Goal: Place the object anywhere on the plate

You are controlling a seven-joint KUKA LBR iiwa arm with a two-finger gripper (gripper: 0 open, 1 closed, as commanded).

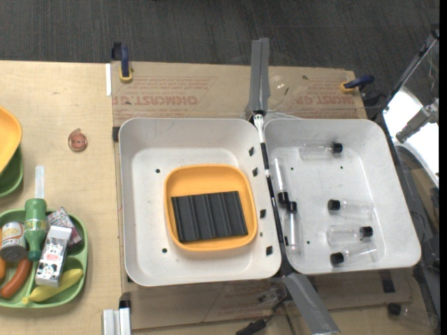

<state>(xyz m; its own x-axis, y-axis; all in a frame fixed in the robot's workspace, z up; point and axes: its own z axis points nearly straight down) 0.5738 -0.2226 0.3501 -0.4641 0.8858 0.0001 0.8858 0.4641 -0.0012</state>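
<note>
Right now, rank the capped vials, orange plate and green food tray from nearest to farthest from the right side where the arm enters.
1. Capped vials, right bin.
2. Orange plate, left bin.
3. Green food tray, far left on the bench.

Dark grey carpeted floor [209, 12] lay beyond, pale wooden bench top [56, 103] at left, brown cardboard sheet [188, 93] clamped behind bins.

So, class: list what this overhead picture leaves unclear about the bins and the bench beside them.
1. Clear vials in the right bin: transparent against white, so their outlines blur and an exact count is uncertain.
2. Yellow dish: cut off by the left edge.
3. Small pink item on the bench: too small to identify.
</note>
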